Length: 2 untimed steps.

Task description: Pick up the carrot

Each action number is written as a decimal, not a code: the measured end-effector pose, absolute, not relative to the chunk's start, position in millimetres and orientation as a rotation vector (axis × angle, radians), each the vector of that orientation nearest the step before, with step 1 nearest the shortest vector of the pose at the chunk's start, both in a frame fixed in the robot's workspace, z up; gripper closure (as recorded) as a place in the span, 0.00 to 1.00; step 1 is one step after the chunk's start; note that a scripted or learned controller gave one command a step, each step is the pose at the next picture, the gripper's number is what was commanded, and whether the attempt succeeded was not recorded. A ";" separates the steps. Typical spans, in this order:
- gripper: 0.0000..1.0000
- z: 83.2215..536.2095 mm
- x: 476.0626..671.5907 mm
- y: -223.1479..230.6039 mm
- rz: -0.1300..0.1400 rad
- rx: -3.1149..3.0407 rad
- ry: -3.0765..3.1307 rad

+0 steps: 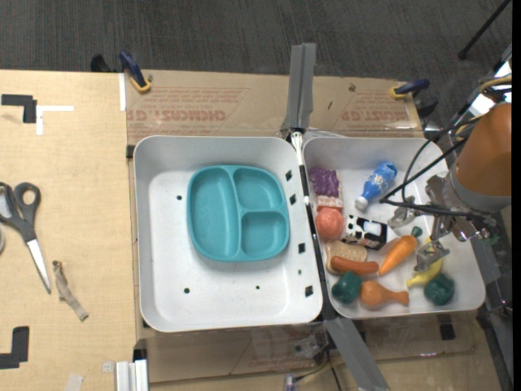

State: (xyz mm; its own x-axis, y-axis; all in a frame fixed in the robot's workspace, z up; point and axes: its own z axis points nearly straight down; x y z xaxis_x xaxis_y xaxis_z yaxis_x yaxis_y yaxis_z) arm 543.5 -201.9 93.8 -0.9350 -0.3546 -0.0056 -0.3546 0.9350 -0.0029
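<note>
Orange and tapered, the carrot [398, 253] lies in the right bin [468, 304], just right of the hot dog [353, 264], its long axis slanting from lower left to upper right, green top uppermost. The gripper [430, 251] hangs just right of the carrot, close by; whether its fingers are spread cannot be told, as the view there is cluttered.
</note>
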 end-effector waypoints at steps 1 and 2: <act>0.00 96.3 503.2 -214.0 -0.002 -0.914 2.990; 0.00 91.9 486.7 -173.1 0.003 -1.060 2.956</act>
State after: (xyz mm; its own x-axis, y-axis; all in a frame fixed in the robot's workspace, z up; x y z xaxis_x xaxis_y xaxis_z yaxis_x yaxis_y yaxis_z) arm 486.7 -173.1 91.9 -0.7721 -0.6355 -0.0023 -0.6355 0.7721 0.0010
